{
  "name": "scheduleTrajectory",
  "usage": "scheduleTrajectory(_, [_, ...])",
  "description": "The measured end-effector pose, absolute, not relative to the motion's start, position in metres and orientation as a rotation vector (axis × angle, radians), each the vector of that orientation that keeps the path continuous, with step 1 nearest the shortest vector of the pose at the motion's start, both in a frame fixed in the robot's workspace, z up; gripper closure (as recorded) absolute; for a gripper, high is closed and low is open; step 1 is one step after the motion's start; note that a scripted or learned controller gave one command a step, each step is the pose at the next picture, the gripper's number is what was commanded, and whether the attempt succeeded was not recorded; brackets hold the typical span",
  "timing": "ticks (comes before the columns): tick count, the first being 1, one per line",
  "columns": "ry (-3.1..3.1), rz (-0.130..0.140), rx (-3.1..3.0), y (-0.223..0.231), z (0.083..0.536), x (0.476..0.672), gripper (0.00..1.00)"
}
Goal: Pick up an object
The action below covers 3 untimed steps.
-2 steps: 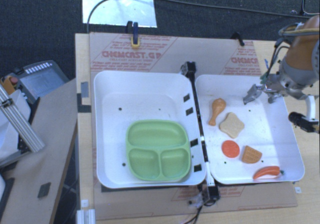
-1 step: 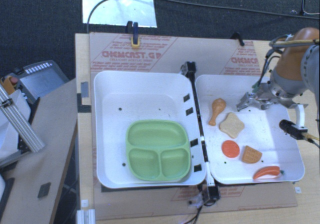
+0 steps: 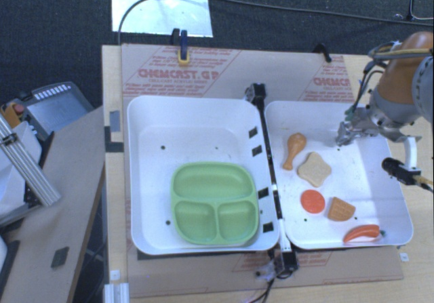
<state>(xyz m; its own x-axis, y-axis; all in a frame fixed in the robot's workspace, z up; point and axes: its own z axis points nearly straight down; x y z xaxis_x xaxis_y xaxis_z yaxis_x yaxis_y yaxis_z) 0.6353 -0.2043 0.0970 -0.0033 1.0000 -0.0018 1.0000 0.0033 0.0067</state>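
Note:
The right bin (image 3: 380,179) holds a tan drumstick (image 3: 293,149), a beige bread slice (image 3: 314,169), a red-orange disc (image 3: 312,201), a small orange-brown wedge (image 3: 340,209) and a red-orange sausage (image 3: 361,232) at the front. My gripper (image 3: 346,133) hangs over the back of this bin, to the right of the drumstick and apart from every object. Nothing shows between its fingers.
A green three-compartment plate (image 3: 215,203) lies in the front of the left bin (image 3: 156,125). A black divider with clips (image 3: 266,159) runs between the bins. The arm (image 3: 400,85) comes in from the right. A grey box (image 3: 57,108) and metal rail (image 3: 27,166) sit at the left.

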Motion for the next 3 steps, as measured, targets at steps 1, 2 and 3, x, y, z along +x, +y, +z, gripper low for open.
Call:
scheduleTrajectory(1, [2.221,0.007,2.211,-0.199,0.161,0.635,1.00])
scheduleTrajectory(2, [2.222,0.006,2.210,-0.200,0.216,0.637,1.00])
scheduleTrajectory(3, [2.231,0.005,2.210,-0.138,0.221,0.629,1.00])
